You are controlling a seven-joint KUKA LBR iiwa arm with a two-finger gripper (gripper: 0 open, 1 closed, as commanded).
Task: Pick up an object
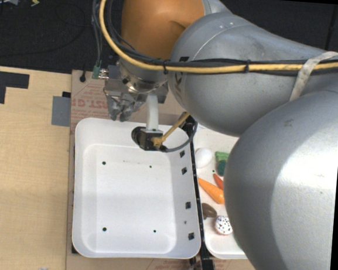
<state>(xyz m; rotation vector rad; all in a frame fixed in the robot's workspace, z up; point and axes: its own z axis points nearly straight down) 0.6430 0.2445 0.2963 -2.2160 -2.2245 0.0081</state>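
1. Claw [122,111] hangs over the left bin's [83,244] far rim; finger state: can't tell.
2. Carrot [210,191] lies in the right bin, well off toward the arm's side and nearer the camera, long axis slanted.

Left bin [84,236] lay beside right bin [220,250], rims touching. In right bin: carrot [211,191], egg [203,157] behind it, spotted ball [224,225] in front. Arm [266,99] overhung both.

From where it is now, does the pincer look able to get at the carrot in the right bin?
Probably, but not directly: the pincer sits at the left bin's far edge, and the carrot lies across the divider, beside the arm's own bulk.
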